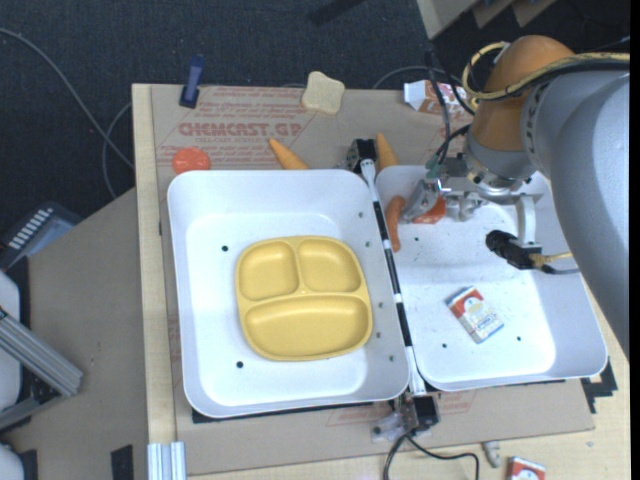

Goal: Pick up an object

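The left bin (195,268) holds 1 yellow divided plate (302,297). The right bin (560,353) holds a small carton (475,314); the claw (437,200) hangs above its far corner, grip state impossible to tell.

Camera position: a single fixed camera, mounted above the bench (150,268).
Facing: downward at a slant, so the bench's far edge lies toward the top of the frame and its near edge toward the bottom.
Framing: both white bins fall inside the frame, the left bin (200,358) near centre and the right bin (560,353) toward the right side.
Distance: far enough to take in dark floor (90,28) beyond the bench at top and left.
Arm entry: the arm (570,118) comes in from the right of the frame.
Shared coverage: one view; no overlap to report.
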`<state>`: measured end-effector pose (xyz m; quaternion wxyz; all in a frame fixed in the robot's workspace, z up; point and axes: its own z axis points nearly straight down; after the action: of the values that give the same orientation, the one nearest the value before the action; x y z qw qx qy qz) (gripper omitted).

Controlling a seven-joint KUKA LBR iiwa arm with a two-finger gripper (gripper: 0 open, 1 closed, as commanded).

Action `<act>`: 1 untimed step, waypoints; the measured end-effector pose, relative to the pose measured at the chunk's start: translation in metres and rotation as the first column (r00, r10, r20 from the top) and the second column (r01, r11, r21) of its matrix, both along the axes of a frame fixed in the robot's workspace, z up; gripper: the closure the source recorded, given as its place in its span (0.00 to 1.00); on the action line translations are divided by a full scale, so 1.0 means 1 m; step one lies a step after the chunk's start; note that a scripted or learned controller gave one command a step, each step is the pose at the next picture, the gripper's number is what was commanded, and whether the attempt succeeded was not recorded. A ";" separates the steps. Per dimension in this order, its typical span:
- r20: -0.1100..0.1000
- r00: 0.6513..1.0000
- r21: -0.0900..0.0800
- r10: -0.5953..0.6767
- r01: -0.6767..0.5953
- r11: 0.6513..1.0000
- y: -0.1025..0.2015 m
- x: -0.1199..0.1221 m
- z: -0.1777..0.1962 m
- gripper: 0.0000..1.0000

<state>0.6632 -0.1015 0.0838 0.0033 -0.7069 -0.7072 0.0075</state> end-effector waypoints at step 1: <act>0.000 1.000 -0.001 -0.001 0.001 1.000 0.001 0.000 0.000 0.00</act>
<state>0.6631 -0.1008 0.0839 0.0029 -0.7072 -0.7070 0.0079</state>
